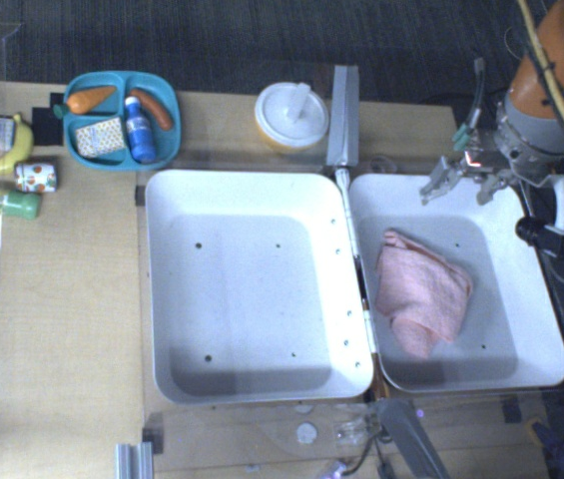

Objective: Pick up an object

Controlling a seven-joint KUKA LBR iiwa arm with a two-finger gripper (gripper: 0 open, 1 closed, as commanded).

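Camera view: the gripper (464, 182) hangs over the far edge of the right bin (531, 297), fingers spread apart with nothing between them. The pink cloth (421, 292) lies crumpled on that bin's floor, nearer the camera than the gripper and clear of it. The left bin (252, 377) sits beside it.

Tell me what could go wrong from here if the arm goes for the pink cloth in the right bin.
1. The gripper sits above the right bin's far rim, off to one side of the pink cloth; a straight descent could miss the cloth.
2. The cloth lies crumpled and soft, so a pinch may catch just one fold and slip.
3. The cloth lies near the divider beside the left bin; a sideways approach might clip it.
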